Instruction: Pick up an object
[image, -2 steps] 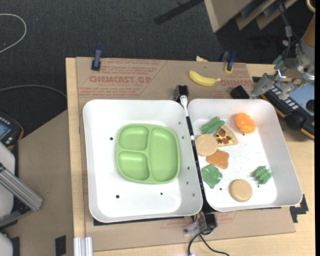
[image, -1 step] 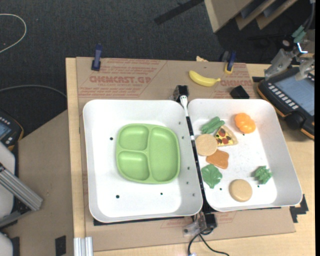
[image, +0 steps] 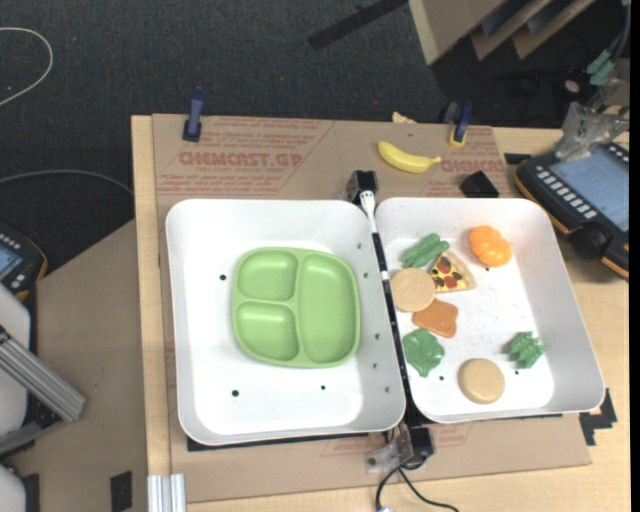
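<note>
1. We note the layout: two white bins side by side, the left bin (image: 190, 330) at centre frame holding a green divided plate (image: 297, 306), the right bin (image: 570, 330) at right of centre holding the loose toy food.
2. The gripper's jaw state: we cannot tell.
3. Candidates in the right bin: an orange fruit (image: 488, 245) at its upper right, a pizza slice (image: 452, 272) just below and left of it, a green pod (image: 424, 249) beside the slice, a round cracker (image: 412, 290) near the dividing wall, an orange-brown piece (image: 436, 319) touching or just under the cracker, a green leafy piece (image: 422, 352) below that, a tan disc (image: 481, 380) at lower centre, and a small green piece (image: 523, 349) toward the lower right.
4. A banana (image: 407, 157) lies outside the bins on the cardboard sheet (image: 250, 150), upper centre of frame.
5. We judge the tan disc or the small green piece the best targets: each sits apart from its neighbours, with bare bin floor around it.
6. We would avoid the cracker cluster near the wall; fingers may strike the rim or nudge neighbours.
7. Advice: descend straight over the chosen piece, straddle its narrow axis, close only once low.
</note>
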